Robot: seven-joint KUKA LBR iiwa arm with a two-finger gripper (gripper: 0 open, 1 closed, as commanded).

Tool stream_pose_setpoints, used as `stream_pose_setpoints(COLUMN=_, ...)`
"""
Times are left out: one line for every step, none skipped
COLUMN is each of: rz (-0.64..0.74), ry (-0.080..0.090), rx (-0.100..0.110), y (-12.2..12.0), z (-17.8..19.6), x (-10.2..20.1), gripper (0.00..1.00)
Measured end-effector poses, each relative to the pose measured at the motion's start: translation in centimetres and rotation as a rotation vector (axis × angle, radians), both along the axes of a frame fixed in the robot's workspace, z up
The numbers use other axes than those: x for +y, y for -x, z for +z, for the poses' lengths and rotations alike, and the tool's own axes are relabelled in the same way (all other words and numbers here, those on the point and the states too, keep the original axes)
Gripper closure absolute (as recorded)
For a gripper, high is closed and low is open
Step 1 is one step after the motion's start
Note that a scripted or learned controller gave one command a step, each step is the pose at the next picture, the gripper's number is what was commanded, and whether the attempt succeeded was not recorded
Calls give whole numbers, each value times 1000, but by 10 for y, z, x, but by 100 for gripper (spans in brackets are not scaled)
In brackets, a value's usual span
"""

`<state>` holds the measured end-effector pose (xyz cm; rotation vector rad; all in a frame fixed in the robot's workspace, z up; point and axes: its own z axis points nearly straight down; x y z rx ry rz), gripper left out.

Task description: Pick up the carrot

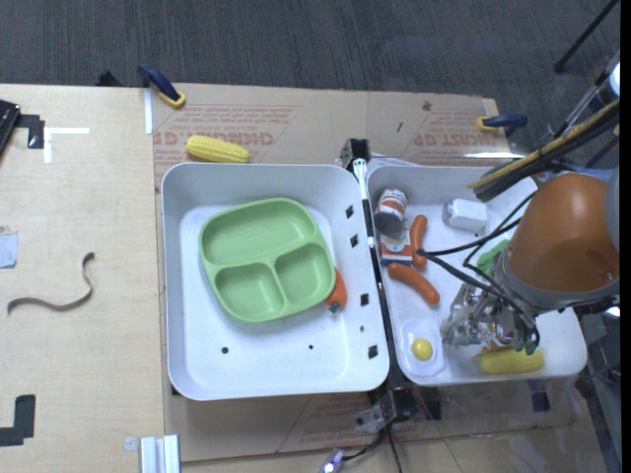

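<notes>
Since the gripper [481, 329], spread or pinched I cannot tell, sits in the right bin [426, 181] well apart from the carrot [338, 292], it might grab a sausage [414, 282] instead.

Red print on cardboard [237, 126] — illegible, mirrored.

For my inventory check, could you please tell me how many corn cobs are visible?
2: one corn cob on the cardboard behind the left bin; another in the right bin's front corner. The arm may hide more.

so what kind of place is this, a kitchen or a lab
Most likely a robot test bench, not a kitchen: two white bins clamped onto cardboard, toy food such as a carrot and a fried egg, and a cabled arm.
</notes>
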<state>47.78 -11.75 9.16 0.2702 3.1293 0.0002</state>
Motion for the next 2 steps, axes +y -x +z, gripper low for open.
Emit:
stream_pose_setpoints(rz=-3, ry=0, rx=-3, y=-1, z=9, x=0, gripper=100)
stream_pose_setpoints(rz=254, ry=0, rx=-2, y=-1, z=0, x=13, gripper=100)
